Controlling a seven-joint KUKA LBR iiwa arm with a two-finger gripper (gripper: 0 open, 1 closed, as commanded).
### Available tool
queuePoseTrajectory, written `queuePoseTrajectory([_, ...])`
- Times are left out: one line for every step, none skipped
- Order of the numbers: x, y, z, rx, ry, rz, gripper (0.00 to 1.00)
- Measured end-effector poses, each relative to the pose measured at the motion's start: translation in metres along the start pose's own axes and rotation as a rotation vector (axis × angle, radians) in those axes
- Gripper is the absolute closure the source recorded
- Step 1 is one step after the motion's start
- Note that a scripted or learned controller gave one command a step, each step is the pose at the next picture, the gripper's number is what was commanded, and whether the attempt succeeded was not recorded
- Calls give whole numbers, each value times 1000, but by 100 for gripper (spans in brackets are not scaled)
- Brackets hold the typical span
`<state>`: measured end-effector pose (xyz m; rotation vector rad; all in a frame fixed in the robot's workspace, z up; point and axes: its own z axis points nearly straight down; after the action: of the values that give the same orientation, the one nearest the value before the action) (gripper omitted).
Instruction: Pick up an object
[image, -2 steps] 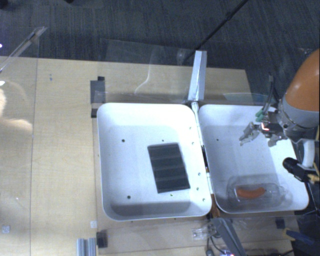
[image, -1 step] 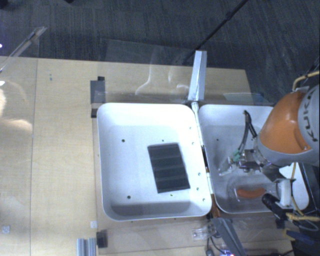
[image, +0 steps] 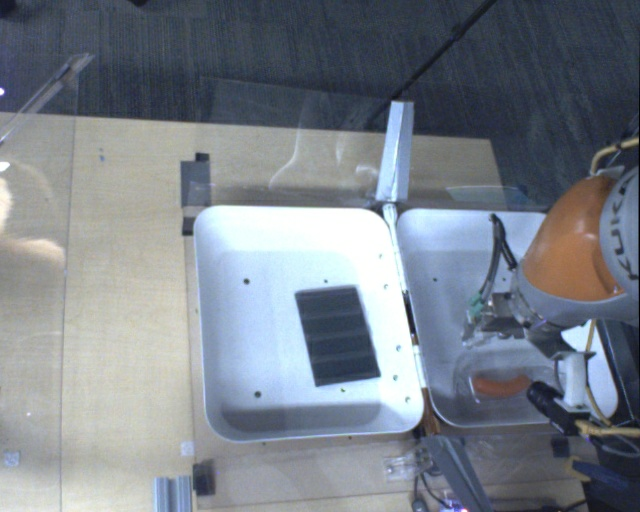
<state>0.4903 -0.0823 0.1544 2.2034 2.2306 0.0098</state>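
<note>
A dark grey ribbed rectangular pad (image: 338, 335) lies flat near the middle of the left bin (image: 230, 300). In the right bin (image: 440, 260), close to its front wall, lies a small orange-red oblong object (image: 498, 383), with what looks like a clear glassy shape around it. My gripper (image: 492, 322) hangs over the right bin, just behind and above the orange-red object. The arm's orange band (image: 565, 255) is above the gripper and to its right. I cannot make out anything held in the gripper.
A metal post (image: 395, 155) stands at the back where the two bins meet. Cables and black fittings (image: 545, 400) crowd the right bin's front right corner. The wooden bench (image: 110, 320) stretches to the left of the bins.
</note>
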Motion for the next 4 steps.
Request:
queuePoseTrajectory([0,0,0,0,0,0,0])
queuePoseTrajectory([-39,0,-119,-2,-3,35,0])
queuePoseTrajectory([-12,0,64,-5,0,49,0])
queuePoseTrajectory([-7,82,65,-6,-1,-66,0])
